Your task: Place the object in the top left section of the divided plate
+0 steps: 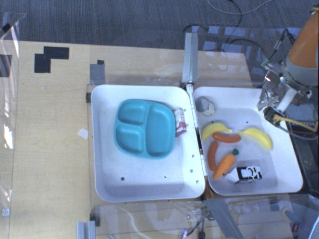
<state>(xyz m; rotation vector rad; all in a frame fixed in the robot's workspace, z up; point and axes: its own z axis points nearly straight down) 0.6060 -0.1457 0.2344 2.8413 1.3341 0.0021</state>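
Note:
A blue divided plate point(145, 128) lies in the left white bin point(144, 185) with its sections bare. The right bin point(279, 183) holds two yellow bananas point(215, 130) point(259, 136), a red sausage point(226, 138), a second red sausage point(213, 155), an orange carrot point(225, 165), a grey round object point(203, 104) and a black-and-white toy point(248, 173). My gripper point(271, 102) hovers over the right bin's far right rim, above and right of the bananas, with nothing visible between its fingers.
A small red-and-white packet point(180, 121) leans against the plate's right edge near the divider between the bins. Cables run behind the bench at the top right. Black tape marks point(50, 58) sit on the wooden bench at the far left.

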